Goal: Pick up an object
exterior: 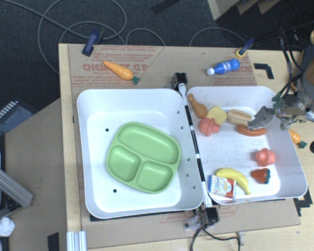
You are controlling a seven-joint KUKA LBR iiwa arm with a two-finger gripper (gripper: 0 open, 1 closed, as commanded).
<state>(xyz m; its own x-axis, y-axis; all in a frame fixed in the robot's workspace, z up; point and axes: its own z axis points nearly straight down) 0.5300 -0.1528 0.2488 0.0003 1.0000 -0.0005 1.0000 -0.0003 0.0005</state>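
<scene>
Pincer (259,120), camera view: hangs over right white bin (298,179), tips just above tan-and-orange toy hot dog (244,122), likely the pick target; fingers' gap cannot be made out. Green three-section plastic tray (143,157) occupies left bin (89,140), prob. as drop-off spot.

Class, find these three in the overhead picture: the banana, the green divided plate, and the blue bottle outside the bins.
banana (236,177): camera view, middle of its yellow curve.
green divided plate (146,140): camera view, bare floor of its largest compartment.
blue bottle (226,67): camera view, middle of its blue body.
</scene>
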